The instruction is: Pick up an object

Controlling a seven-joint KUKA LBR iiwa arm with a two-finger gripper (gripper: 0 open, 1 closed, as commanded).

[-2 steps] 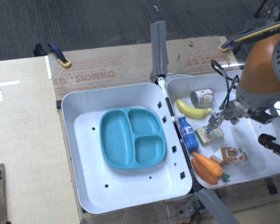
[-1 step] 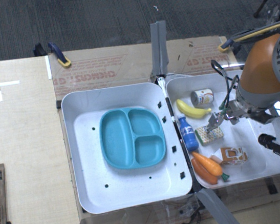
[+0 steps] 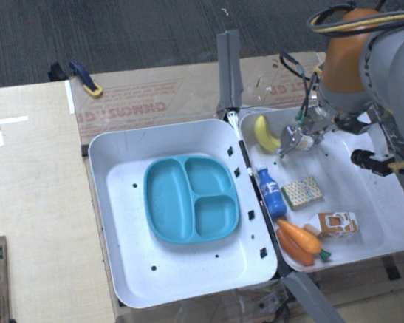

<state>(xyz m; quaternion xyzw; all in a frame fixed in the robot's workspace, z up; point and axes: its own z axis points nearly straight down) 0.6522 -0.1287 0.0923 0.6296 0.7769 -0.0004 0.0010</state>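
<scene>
The right bin (image 3: 367,193) holds several objects. A yellow banana (image 3: 264,133) lies at its far left corner. A blue bottle (image 3: 270,193) lies along the left wall, and beside it is a checkered block (image 3: 302,192). Two orange carrots (image 3: 299,241) and a small orange and white carton (image 3: 338,224) sit near the front. My gripper (image 3: 292,139) hangs low over the far part of this bin, just right of the banana and apart from the other objects. I see nothing held in it.
The left bin (image 3: 119,206) bears a teal divided plate (image 3: 191,197) in its middle. A grey post (image 3: 229,71) stands behind the wall between the bins. The arm's orange band (image 3: 344,55) and grey body fill the right side above the right bin.
</scene>
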